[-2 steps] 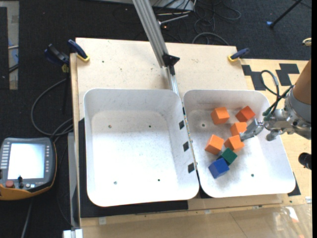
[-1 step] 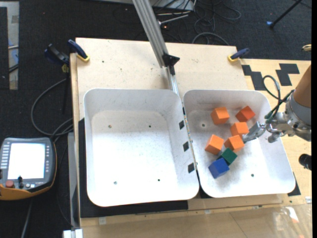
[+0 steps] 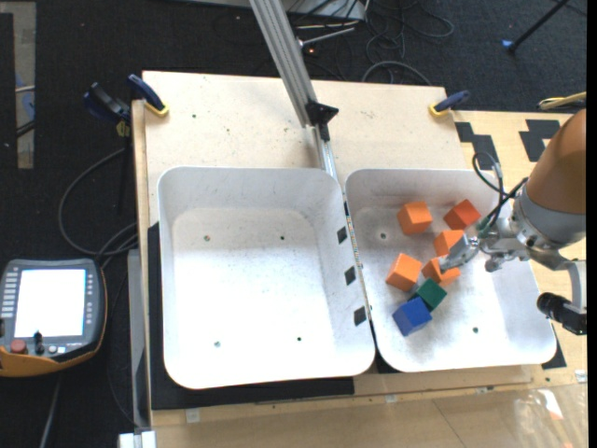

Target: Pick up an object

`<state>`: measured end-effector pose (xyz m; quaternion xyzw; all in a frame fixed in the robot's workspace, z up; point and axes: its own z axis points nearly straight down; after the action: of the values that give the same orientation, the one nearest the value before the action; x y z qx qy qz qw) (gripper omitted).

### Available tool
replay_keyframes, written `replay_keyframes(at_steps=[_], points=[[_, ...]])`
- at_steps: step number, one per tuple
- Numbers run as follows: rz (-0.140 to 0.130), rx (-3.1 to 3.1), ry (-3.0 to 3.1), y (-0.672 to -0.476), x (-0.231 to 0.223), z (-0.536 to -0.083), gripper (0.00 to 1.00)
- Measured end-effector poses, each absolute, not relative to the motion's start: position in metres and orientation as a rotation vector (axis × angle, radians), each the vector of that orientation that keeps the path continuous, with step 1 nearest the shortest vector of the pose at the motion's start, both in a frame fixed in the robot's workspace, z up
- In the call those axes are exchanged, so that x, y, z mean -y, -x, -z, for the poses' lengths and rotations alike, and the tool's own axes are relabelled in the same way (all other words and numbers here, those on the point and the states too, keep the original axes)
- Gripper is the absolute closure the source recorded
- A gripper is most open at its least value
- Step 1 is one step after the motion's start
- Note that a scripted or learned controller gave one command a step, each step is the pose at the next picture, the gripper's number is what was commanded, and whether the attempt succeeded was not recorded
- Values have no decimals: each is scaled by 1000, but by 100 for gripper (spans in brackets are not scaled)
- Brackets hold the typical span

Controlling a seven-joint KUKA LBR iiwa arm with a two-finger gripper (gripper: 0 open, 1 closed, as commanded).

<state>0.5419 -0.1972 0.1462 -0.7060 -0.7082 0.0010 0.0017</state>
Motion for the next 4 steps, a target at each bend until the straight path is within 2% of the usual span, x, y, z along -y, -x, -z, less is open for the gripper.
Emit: replay_keyframes(at_steps=[1, 2, 3, 4], points=[[1, 2222, 2225, -559, 190, -113, 0], [0, 2222, 2222, -559, 190, -121, 100], [6, 2233, 2209, -600, 102, -109, 100], [11, 2232, 2213, -568, 29, -199, 100]])
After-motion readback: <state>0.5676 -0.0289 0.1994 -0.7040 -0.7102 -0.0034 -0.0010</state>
